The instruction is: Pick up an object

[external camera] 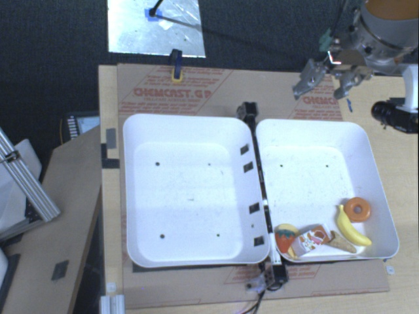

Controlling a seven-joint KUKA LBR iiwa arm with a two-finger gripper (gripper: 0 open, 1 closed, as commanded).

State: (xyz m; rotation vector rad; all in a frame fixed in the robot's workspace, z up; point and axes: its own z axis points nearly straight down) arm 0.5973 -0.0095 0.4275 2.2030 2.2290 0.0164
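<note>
My gripper (325, 86) hangs above the bench behind the far edge of the right bin (308, 175), its two fingers spread apart and nothing between them. Well away from it, along the right bin's near edge, lie a yellow banana (350, 228), an orange ring-shaped piece (357, 208), a red and white packet (309, 242), an orange and red fruit-like item (284, 235) and a small tan piece (342, 243).
The left bin (183, 188) sits beside the right one, joined by a black hinge strip (256, 175). A shiny metal plate (156, 18) lies at the back left. A yellow and black clamp (177, 66) stands on the cardboard behind the left bin.
</note>
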